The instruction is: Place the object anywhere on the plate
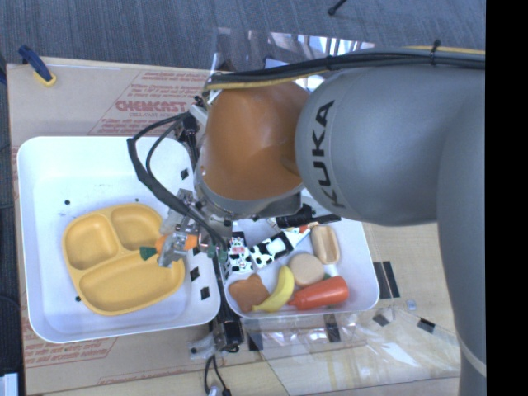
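While the big grey arm (388, 130) leans in from the right and covers much of the bench, its gripper (175, 244) hangs over the right edge of the yellow plate (115, 283) in the left bin (41, 221). Between the fingers sits a small toy carrot (165, 247), orange with a green tip at its left end. The fingers look closed on it, so I judge it to be grasped, though it is small and partly hidden by the metal around it. The carrot's long axis runs roughly left to right, green end pointing toward the middle of the plate.

What the coming move turns on is this: the carrot is already over the plate's right rim, about where the divider between the compartments meets the edge, and the large lower compartment lies just down and to the left. A short drop should land it on the plate, but this close to the rim it could roll off into the bin.

The right bin (367, 291) holds other toy food: a banana (280, 291), a larger carrot (322, 293), a hot dog (325, 242), a brown cookie (246, 290) and a black-and-white cow figure (252, 256).
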Controlling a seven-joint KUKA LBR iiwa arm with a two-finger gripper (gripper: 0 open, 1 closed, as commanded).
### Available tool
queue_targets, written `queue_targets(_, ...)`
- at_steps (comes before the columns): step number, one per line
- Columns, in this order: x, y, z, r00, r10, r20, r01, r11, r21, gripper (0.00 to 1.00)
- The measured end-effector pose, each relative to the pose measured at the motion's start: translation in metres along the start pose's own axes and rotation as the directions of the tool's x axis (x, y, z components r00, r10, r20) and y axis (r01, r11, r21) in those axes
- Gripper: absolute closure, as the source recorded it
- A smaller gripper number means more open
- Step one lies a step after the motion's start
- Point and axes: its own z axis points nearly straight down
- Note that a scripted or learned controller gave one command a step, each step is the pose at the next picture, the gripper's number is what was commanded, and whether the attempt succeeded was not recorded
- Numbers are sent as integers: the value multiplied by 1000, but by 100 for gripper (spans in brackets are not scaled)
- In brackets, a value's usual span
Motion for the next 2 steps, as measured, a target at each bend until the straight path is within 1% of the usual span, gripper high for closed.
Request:
queue_targets(1,0,0,0,1000,1,0,-1,1000,0,0)
queue_targets(2,-1,1,-10,1000,-7,1,7,1000,1,100)
